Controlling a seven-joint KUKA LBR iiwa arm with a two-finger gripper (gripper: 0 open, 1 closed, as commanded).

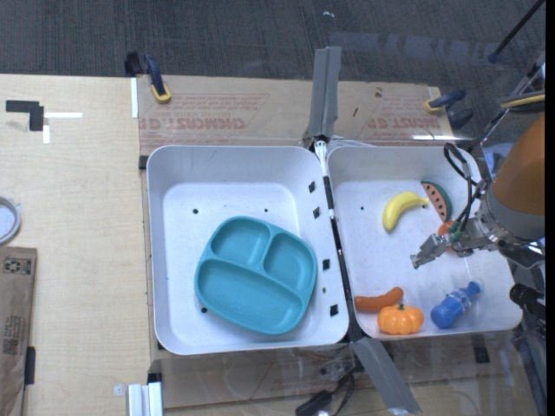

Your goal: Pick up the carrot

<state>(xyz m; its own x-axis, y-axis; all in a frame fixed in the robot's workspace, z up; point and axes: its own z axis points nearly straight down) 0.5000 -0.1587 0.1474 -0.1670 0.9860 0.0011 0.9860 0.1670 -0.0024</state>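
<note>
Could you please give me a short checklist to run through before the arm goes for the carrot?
1. Carrot in plain sight, lying near the right bin's front edge: ok.
2. Gripper over the carrot: not ok, it sits further back and to the right.
3. Something between the gripper's fingers: cannot tell.
4. Room around the carrot: not ok, the pumpkin lies against it.
5. Banana and blue bottle away from the carrot: ok.

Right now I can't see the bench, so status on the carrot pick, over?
Gripper over right bin, nothing between fingers. Carrot at front wall, touching pumpkin. Banana apart.
</note>
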